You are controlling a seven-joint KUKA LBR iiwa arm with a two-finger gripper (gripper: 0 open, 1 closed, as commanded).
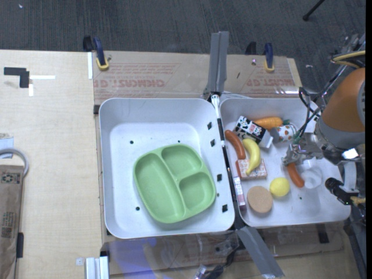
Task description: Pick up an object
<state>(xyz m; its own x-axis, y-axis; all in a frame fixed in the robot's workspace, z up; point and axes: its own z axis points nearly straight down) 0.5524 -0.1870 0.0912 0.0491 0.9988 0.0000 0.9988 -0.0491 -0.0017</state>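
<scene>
My gripper (294,154) hangs low in the right bin (325,211), just above the upper end of a small orange-red sausage (296,176). To its left lie a yellow banana (252,154) on a pink box (253,171), a red sausage (235,144), a black-and-white cow-patterned box (250,129) and an orange carrot (268,122). A small white and red toy (285,132) sits just above the gripper. Nearer the front are a yellow lemon (279,187) and a round tan disc (260,200). I see nothing lifted off the bin floor.
The left bin (116,156) holds a green divided plate (174,182). A grey divider (218,63) stands between the bins at the back. Clamps (100,56) pin cardboard behind the bins. A brown paper bag (10,202) lies at the far left.
</scene>
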